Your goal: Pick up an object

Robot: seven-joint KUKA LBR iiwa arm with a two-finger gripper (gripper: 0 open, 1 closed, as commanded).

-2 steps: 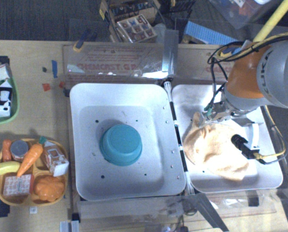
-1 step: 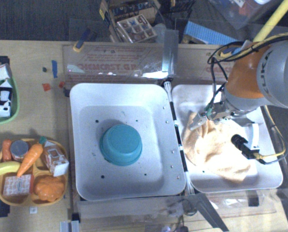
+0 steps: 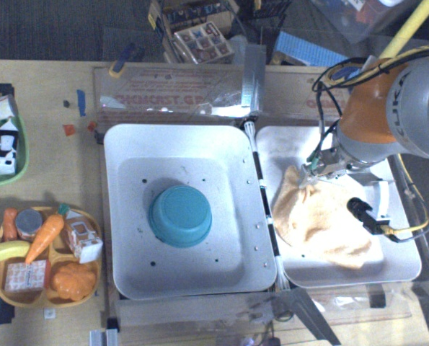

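A crumpled beige cloth (image 3: 316, 220) lies in the right white bin (image 3: 409, 265), covering most of its floor. My gripper (image 3: 316, 170) comes down from the right onto the cloth's upper left part, where the fabric rises in a small peak up to the gripper. A blue upturned bowl (image 3: 180, 215) sits in the middle of the left white bin (image 3: 127, 157), far from the gripper.
The grey arm with its orange band (image 3: 373, 117) hangs over the right bin's back corner, with cables looping round it. A yellow tray of toy food (image 3: 45, 254) and a green dish (image 3: 3, 150) sit on the bench at the left.
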